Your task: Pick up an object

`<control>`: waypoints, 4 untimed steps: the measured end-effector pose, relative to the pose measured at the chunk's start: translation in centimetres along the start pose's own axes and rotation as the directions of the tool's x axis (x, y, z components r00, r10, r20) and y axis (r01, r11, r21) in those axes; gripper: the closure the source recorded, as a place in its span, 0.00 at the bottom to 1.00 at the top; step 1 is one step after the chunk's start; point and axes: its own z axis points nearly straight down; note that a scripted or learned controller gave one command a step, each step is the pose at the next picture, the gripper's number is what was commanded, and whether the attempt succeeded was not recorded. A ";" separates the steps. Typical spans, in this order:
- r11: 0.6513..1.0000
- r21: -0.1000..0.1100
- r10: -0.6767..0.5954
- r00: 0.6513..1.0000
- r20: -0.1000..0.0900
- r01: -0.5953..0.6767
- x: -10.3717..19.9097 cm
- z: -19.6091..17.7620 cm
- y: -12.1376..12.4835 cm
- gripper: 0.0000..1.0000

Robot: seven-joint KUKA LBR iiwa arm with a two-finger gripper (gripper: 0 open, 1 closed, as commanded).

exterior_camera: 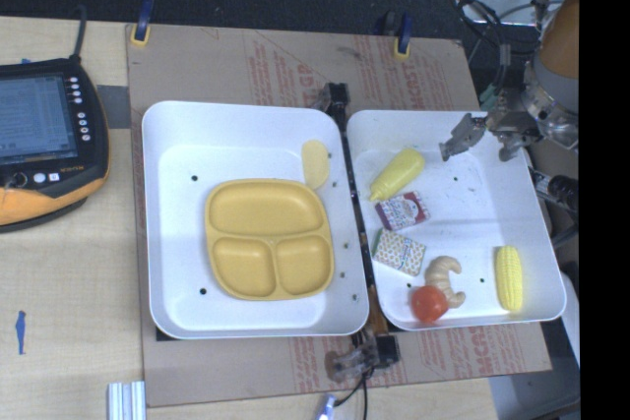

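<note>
From the upper right of the frame the arm reaches down over the right bin [547, 241] — its jaws [484, 139] spread open, gripping nothing, above the bin's upper right part. Mustard bottle [396, 173] lies left of them; packet lettering unreadable

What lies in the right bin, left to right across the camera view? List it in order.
Yellow squeeze bottle → red-and-white packet → tomato → croissant → corn cob. The checkered packet is left out, since it overlaps the first two in left-right position.
</note>
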 end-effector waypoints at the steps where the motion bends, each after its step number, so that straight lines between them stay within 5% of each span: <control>1: 1.000 0.004 -0.002 1.000 0.001 0.002 3.4 16.5 4.8 0.00; 2: 1.000 -0.001 0.000 1.000 0.000 0.000 4.0 16.5 7.4 0.00; 3: 1.000 0.000 0.004 1.000 0.000 -0.004 0.1 16.5 5.0 0.00; 4: 1.000 0.002 0.000 1.000 0.001 0.000 2.3 16.5 4.3 0.00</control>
